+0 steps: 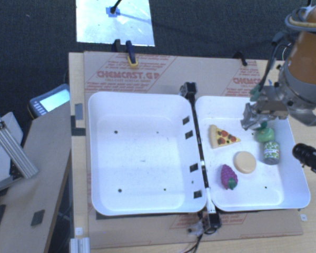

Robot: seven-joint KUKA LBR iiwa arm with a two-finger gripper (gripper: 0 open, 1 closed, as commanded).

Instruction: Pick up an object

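Near the right bin's (300,196) far right side I see a green bottle (269,145), standing just below the gripper (254,121). A pizza slice (221,136) lies to its left, a tan disc (245,162) sits close beside the bottle's base, and a purple grape bunch (228,176) rests nearer the divider. I cannot tell how the claw stands; nothing visibly sits in it. My arm (305,62) reaches over that bin, beside the left bin (102,101).
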